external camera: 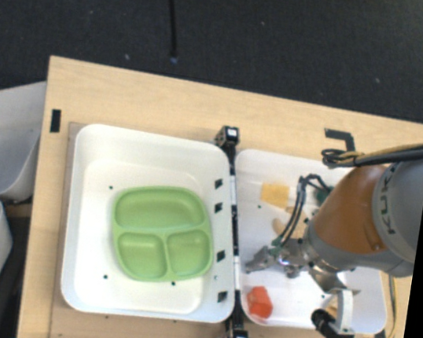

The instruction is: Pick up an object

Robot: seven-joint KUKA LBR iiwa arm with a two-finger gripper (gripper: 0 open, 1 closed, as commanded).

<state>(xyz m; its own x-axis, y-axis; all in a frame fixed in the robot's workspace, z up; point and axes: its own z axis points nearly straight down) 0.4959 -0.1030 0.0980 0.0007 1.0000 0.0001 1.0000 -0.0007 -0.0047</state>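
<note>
Nothing lifted yet: your gripper (pixel 267 259) hangs just above the red object (pixel 259 302), finger state I cannot tell, grasp remains.

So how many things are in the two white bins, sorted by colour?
Green: 1, the divided tray in the left bin.
Red-orange: 1, the block in the right bin.
Tan: 1, the piece in the right bin, partly behind the arm.
Total: 3 in plain sight.
</note>
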